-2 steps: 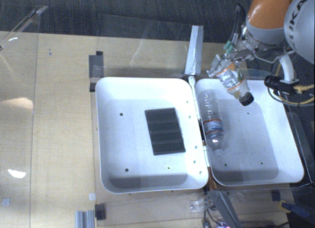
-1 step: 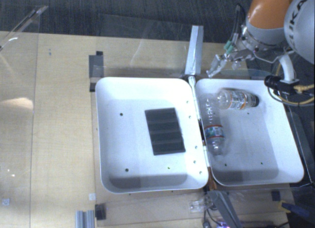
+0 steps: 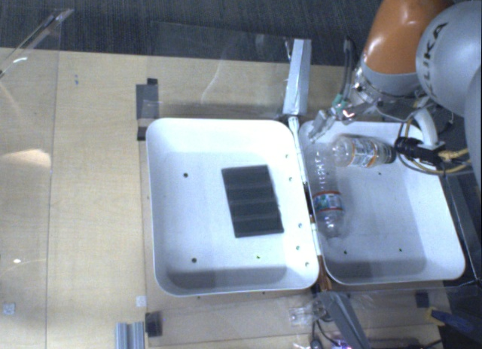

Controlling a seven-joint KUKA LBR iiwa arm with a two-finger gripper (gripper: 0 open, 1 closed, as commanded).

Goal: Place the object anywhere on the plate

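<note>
In the lower middle of the frame, a clear plastic bottle (image 3: 325, 198) lies on its side along the left wall of the right bin (image 3: 422, 257), its long axis running from lower to upper frame, while the dark ribbed plate (image 3: 251, 200) lies flat in the middle of the left bin (image 3: 173, 189), apart from it across the two bin walls. Higher in the right bin, a second clear bottle (image 3: 363, 151) lies with its long axis left to right. The gripper (image 3: 331, 119) hangs just above and left of this second bottle, near the upper left corner of the right bin on the wooden worktop (image 3: 75, 212), and whether it is spread or pressed together I cannot tell.
</note>
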